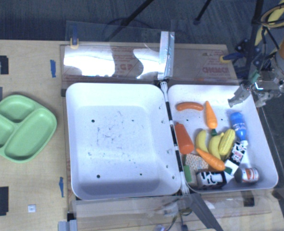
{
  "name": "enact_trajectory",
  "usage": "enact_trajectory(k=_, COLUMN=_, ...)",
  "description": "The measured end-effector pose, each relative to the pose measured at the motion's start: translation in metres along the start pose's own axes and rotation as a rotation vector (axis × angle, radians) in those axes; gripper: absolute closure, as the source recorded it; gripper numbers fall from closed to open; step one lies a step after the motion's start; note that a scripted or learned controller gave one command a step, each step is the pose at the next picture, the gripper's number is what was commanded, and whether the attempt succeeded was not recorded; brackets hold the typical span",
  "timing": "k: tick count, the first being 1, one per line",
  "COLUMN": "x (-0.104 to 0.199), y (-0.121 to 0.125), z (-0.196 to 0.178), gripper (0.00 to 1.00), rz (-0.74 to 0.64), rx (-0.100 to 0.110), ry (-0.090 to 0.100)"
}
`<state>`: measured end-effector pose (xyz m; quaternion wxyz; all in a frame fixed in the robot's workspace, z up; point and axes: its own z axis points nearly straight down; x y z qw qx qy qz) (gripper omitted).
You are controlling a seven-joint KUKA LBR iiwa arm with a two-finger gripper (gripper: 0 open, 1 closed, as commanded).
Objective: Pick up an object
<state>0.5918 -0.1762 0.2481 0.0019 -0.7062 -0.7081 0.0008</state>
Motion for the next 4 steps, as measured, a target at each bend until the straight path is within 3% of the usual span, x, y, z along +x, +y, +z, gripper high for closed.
enact_trajectory(k=1, x=0.02, y=0.027, z=0.117, gripper=0.0, rz=-0.078, rx=0.0, ry=0.0)
enact_trajectory(k=2, x=0.017, y=0.047, z=0.163, gripper=0.0, rz=-0.204, rx=-0.005, ry=-0.002)
enact_trajectory(k=3, x=0.016, y=0.049, z=0.153, gripper=1.0, rz=-0.203, rx=-0.009, ry=-0.002)
enact_trajectory(k=4, x=0.004, y=0.046, z=0.08, gripper=1.0, rz=-0.152, rx=-0.003, ry=-0.002)
